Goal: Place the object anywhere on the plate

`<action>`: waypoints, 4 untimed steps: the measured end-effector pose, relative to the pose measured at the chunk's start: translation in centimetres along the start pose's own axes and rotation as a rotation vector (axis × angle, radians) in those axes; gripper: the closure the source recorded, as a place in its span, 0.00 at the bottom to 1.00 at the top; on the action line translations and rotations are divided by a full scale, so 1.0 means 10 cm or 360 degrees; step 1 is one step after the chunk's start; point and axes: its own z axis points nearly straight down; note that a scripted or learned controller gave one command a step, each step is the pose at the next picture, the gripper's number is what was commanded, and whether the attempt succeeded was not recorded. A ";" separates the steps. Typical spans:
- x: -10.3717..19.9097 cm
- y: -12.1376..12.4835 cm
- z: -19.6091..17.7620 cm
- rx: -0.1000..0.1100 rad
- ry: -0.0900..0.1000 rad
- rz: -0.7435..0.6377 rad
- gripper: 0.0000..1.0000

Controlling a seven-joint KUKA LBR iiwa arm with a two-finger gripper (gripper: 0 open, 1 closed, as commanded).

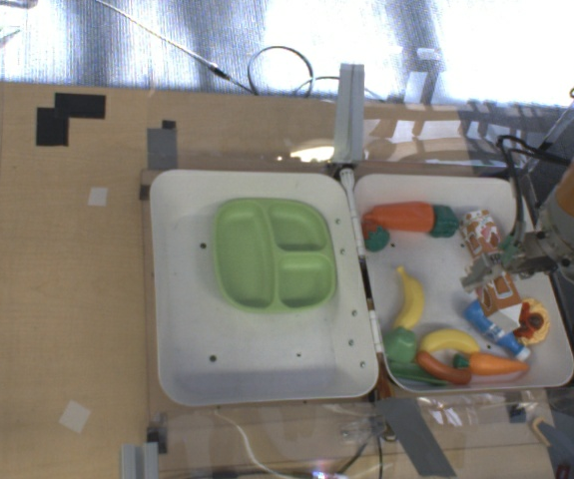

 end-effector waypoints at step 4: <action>1.34 1.36 0.30 -0.0007 0.0002 -0.0323 1.00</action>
